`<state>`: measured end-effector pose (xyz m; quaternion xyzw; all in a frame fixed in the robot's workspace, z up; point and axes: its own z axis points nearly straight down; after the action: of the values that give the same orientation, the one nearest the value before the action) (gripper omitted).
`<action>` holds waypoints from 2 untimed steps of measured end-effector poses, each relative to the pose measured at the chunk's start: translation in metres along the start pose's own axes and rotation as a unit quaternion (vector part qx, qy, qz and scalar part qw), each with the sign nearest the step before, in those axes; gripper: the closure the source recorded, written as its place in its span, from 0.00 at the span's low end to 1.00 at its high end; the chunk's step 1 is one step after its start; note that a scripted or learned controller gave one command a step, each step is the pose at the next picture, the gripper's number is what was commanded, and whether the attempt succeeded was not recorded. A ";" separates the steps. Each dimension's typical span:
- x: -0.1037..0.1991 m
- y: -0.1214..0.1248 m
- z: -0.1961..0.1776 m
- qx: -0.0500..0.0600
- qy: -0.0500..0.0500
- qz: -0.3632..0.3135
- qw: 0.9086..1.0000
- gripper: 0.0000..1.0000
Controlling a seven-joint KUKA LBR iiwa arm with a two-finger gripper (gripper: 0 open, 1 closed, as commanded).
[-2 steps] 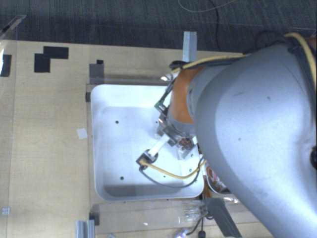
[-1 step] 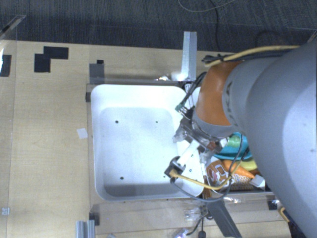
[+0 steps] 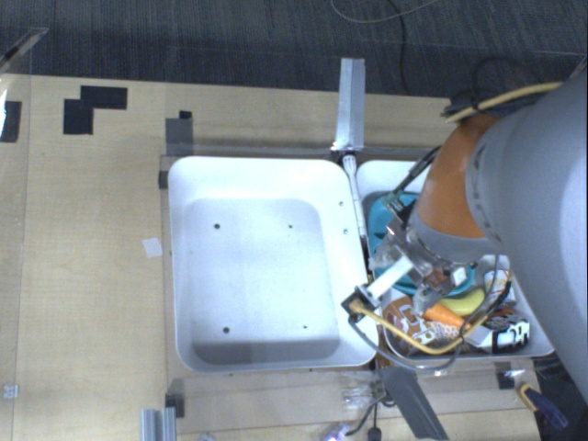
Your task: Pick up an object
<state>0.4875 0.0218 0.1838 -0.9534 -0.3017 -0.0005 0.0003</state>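
Reaching into the smooth white right bin (image 3: 390, 175), the gripper (image 3: 404, 288) — fingers' state unclear — meets glossy clutter.

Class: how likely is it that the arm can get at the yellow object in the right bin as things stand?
Probably yes: the gripper hangs just above the yellow object in the right bin, though neighbouring items crowd it.
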 end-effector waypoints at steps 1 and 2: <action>-0.029 0.048 0.000 0.000 0.000 -0.024 1.000 0.00; -0.028 0.048 -0.010 0.000 0.001 -0.027 1.000 1.00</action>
<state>0.4925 -0.0332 0.1942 -0.9450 -0.3270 -0.0013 0.0004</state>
